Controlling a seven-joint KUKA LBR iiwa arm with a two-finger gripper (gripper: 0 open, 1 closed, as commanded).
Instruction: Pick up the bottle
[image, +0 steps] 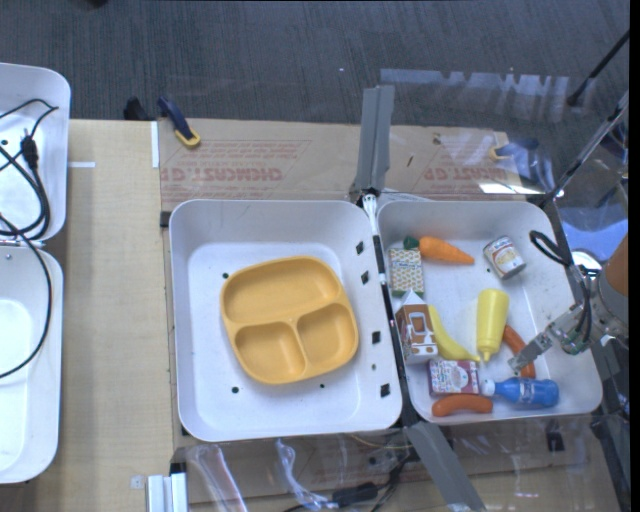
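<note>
Bottle (491, 322), yellow, label unreadable, upright in right bin (560, 225); gripper (535, 350) beside it, spread, unladen.

Blue bottle (527, 392) beside crowding sausage (462, 405)

bins (190, 300): smooth white plastic, semi-gloss. divided tray (288, 320): matt yellow plastic. yellow bottle (490, 320): glossy plastic. bench (110, 250): matt pale wood. can (505, 257): shiny metal w/ paper label

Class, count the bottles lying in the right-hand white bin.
2. A yellow plastic squeeze bottle lies mid-bin beside the banana; a blue plastic bottle with a white cap lies near the front edge. Others may hide under the clutter.
</note>
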